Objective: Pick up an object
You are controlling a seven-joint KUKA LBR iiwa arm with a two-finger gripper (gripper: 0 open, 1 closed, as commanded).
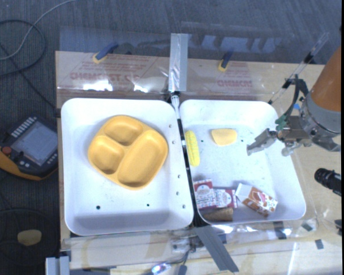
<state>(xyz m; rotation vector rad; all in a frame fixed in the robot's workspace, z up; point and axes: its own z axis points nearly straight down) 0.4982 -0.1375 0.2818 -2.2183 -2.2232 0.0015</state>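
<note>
My gripper (273, 146) hovers over the right side of the right bin (286, 176), its two fingers spread open with nothing between them. To its left on the bin floor lies a pale yellow wedge (223, 136). A yellow corn cob (191, 148) lies along the bin's left wall. Near the front wall sit a red and white packet (209, 196), a brown piece (219, 213) below it, and an orange-red carton (260, 201). A yellow three-part plate (128, 152) rests in the left bin (74, 211).
A metal divider strip (178, 62) runs up from between the bins at the back. A teach pendant (28, 148) lies on the floor at the left. The grey arm with its orange band (332, 79) comes in from the right edge.
</note>
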